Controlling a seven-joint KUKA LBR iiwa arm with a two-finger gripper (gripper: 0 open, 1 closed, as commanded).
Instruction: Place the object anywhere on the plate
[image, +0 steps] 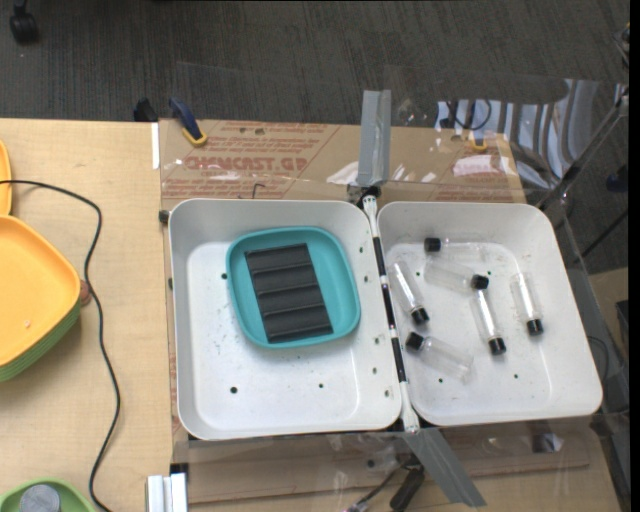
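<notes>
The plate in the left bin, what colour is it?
Teal square plate, dark ribbed centre; camera view.

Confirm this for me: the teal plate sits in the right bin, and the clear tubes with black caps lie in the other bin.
Not quite. The camera view shows the teal plate in the left bin, not the right one. The clear tubes with black caps do lie in the other bin, the right bin.

Bright, even overhead light. The white bins (290, 405) glare slightly with soft, faint shadows. Reflections streak a clear panel (500, 130) at top right. Focus is fairly sharp; the carpet (250, 50) is dimmer.
</notes>
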